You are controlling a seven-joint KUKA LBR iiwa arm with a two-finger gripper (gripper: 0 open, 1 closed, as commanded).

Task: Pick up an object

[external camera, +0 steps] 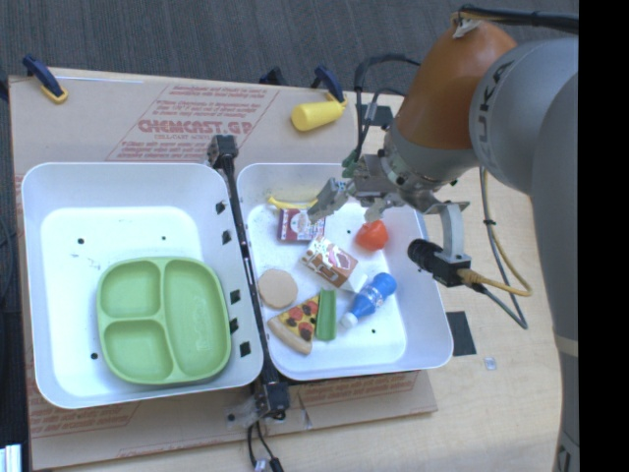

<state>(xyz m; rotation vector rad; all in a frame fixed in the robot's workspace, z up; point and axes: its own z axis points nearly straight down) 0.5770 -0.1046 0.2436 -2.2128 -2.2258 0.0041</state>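
Note:
The right bin (418, 337) holds several small items. Among them are a red fruit-like toy (371, 235), a red and white box (296, 226), a brown and white carton (330, 262), a round tan disc (277, 288), a pizza slice (297, 325), a green stick (326, 316), a blue and white bottle (370, 296) and a yellow banana (283, 203). My gripper (352, 207) hangs over the bin's back part, open, one finger (325, 201) beside the box and the other just above the red toy. Nothing sits between the fingers.
The left bin (59, 200) carries a green divided plate (162, 318). A yellow object (316, 115) lies on the bench behind the right bin. Blue clamps (45, 77) grip the board's back edge. A black clip (222, 148) joins the bins at the back.

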